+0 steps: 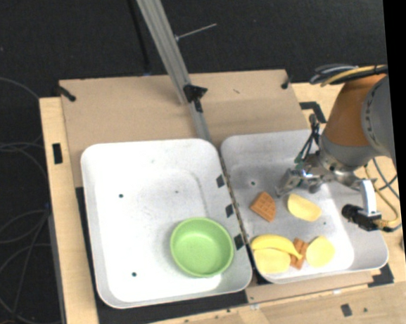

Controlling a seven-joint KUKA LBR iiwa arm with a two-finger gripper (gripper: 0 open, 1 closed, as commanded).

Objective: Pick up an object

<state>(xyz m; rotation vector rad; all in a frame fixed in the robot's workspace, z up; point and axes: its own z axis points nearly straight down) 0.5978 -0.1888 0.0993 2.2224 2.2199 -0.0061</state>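
The arm (358, 119) reaches in from the right, its orange band above the wrist, and bends down over the right bin (259, 156), with the gripper (300, 179) low above that bin's floor, just above a pale yellow piece (304, 207). How far the fingers are open cannot be told; nothing is seen between them. The surface (149, 113) is tan board, and around it lies dark floor with loose cables to the left of the bins; a grey metal post (168, 48) slants down toward the back edge where the two bins meet. The left bin (141, 177) holds a green bowl (201, 246), upright, near its front right corner. In the right bin, left of the pale yellow piece, lies a small orange waffle-like square (263, 206). Nearer the front wall are a yellow banana-shaped object (271, 252), a small orange piece (298, 249) touching it, and another yellow round piece (320, 251) just beside that.
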